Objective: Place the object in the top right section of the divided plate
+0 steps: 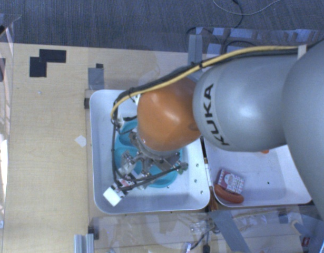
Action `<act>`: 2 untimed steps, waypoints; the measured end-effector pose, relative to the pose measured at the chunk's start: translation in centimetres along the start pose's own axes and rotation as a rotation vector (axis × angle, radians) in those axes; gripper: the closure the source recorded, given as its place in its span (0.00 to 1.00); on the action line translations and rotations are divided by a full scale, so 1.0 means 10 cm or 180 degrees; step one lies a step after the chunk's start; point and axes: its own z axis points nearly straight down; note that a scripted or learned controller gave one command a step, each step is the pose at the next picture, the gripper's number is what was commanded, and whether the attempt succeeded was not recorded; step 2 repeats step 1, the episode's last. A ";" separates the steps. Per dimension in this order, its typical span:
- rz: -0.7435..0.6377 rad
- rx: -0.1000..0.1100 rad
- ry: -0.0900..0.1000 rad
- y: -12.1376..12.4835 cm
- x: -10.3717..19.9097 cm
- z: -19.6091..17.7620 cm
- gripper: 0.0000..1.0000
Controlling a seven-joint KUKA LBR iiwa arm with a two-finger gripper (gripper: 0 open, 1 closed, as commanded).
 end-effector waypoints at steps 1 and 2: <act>-0.0247 0.0003 -0.0014 0.09 -0.16 -0.56 1.00; -0.0247 0.0003 -0.0014 0.09 -0.16 -0.56 1.00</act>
